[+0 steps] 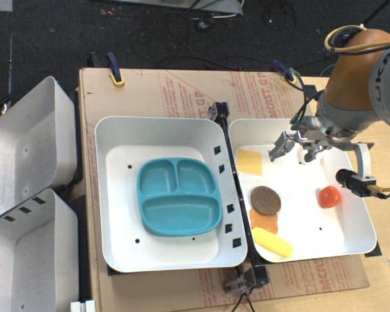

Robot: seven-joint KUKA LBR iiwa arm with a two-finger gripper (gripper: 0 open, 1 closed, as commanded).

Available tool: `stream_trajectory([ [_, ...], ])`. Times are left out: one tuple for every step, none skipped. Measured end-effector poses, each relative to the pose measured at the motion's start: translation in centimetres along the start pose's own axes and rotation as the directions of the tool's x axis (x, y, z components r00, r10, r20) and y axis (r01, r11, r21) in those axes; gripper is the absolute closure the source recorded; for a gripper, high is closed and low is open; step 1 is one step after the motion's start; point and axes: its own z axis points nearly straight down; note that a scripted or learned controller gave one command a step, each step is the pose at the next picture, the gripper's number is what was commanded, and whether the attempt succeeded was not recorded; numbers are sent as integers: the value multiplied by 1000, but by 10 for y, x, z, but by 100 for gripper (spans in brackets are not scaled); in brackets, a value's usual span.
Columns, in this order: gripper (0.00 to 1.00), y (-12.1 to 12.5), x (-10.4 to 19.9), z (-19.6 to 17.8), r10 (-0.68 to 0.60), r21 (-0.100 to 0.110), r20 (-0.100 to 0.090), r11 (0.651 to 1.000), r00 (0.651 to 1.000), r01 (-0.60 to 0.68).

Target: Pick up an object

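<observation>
**Camera view: arm hangs over the right bin, nothing picked yet**

Camera view shows the gripper (298, 146) above the far half of the right bin (361, 239), with its two fingers spread wide and nothing between them. One fingertip points toward the yellow square slice (250, 162), which lies flat against the bin's left wall near the far corner; the gripper looks close to it, but contact cannot be judged from this angle.

The other candidates sit nearer the front: a brown round patty (266, 200) by the left wall, an orange piece (265, 221) just in front of it and partly tucked beneath, a yellow banana-shaped piece (273, 242) at the front left corner, and a red tomato-like ball (329, 197) toward the right wall, well apart from the rest. The left bin (110, 174) carries a teal divided plate (179, 197).

To do the pick well, the red ball seems the safest target: it stands alone and offers height for the fingers. The flat slice would likely slip under a pinch. Centre over the chosen thing, descend straight, and close only once both fingers straddle it.
</observation>
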Motion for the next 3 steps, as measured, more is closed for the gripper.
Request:
stream_trajectory([
  [0,3,0,-8,-2,-13,2,1000,1000,2],
  [0,-1,-10,48,1,-9,2,1000,1000,-1],
  [0,-1,-9,101,0,-9,1,1000,1000,0],
])
